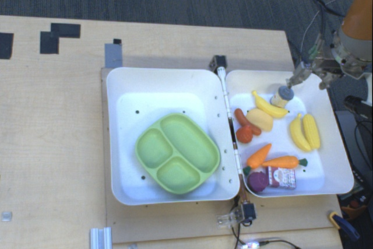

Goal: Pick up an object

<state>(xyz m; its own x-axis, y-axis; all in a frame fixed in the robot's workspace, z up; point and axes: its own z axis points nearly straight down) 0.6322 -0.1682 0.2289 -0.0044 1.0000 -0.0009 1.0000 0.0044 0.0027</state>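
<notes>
Left bin [116, 125]: green tray [178, 153]. Right bin [335, 143]: bananas [306, 131], carrots [274, 159], sausage [240, 118], carton [284, 177], purple ball [257, 181]. My gripper [303, 74] at bin's 12 o'clock; cannot tell open or closed. Near it, banana [268, 105], long axis 10-to-4.

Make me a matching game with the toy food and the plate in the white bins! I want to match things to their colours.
Things:
1. divided plate
2. carrot
3. pair of bananas
4. onion

Colours:
A. purple
B. yellow
C. green
D. orange

Pairs: 1-C, 2-D, 3-B, 4-A
</notes>
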